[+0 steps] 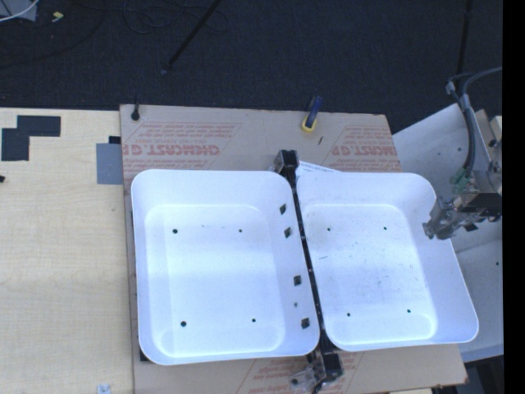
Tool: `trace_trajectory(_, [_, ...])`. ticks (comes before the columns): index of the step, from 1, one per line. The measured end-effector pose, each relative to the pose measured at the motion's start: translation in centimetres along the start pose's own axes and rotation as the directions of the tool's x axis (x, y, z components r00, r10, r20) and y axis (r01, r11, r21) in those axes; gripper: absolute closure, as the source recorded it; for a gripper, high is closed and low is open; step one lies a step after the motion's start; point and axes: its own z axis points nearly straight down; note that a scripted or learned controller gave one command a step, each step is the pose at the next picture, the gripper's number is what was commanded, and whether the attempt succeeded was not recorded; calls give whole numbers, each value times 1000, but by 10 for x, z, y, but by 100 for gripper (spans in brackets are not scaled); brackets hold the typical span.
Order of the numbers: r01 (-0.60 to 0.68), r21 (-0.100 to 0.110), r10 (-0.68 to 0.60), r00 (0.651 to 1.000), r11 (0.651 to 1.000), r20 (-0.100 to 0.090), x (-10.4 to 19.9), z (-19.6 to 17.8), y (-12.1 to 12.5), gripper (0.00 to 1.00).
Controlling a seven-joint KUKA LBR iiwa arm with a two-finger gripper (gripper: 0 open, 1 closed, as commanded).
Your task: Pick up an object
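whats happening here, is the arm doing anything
Not much yet. The gripper sits at the right edge of the right bin, over its rim, with nothing seen between its fingers. The left bin lies beside it on a cardboard sheet, with a small blue and yellow clamp at the sheet's far edge. No pick has been made.

Hand (435, 226) at right bin's (447, 212) rim: small, blurred, finger state unreadable. Arm cut by right edge.
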Motion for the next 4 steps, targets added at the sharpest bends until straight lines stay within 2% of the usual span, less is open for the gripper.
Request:
trace_trajectory(1, [-3,-27,3,1000,1000,7,2,-111,0,100])
trace_trajectory(2, [-6,-20,6,1000,1000,7,-18,-158,-1,100])
trace_trajectory(3, [-12,-3,12,1000,1000,3,-87,-33,-1,100])
trace_trajectory(4, [-3,-26,3,1000,1000,9,-83,-148,-1,100])
